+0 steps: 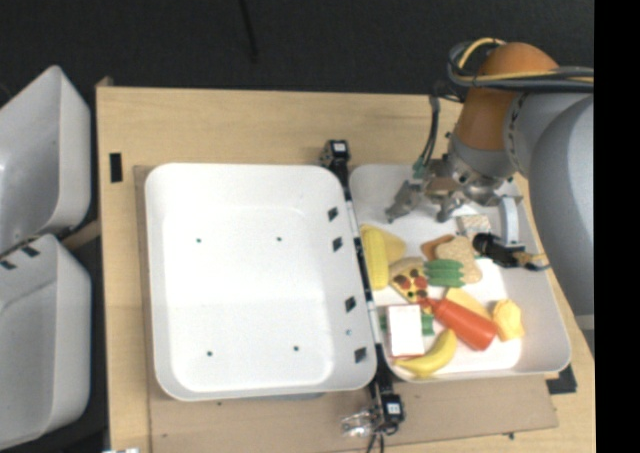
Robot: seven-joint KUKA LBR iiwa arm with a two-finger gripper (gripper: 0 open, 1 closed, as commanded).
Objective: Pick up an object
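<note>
Two shallow white plastic bins sit side by side on the pale wooden bench: the left bin (245, 276) and the right bin (535, 346), which carries a heap of toy food crowded toward its near half. Packed so close, the pieces touch and overlap, which probably leaves little room for fingers to slip between them. The grey arm with the orange band (490, 116) reaches in from the right, and its two-finger gripper (432, 199) hangs over the far part of the right bin with its fingers spread apart and nothing between them, seemingly poised for a descent.

The nearest candidates lie just toward the camera from the gripper: a yellow plastic corn-like piece (376, 253) along the bin's left wall, and a tan biscuit-shaped piece (452, 247) beside a green ridged vegetable (445, 272). Farther on are an orange-red carrot-shaped toy (465, 322), a small yellow lemon-like piece (508, 319), a white card-like box with a red edge (405, 328) and a yellow plastic banana (430, 356) at the near rim. None touches the gripper.
</note>
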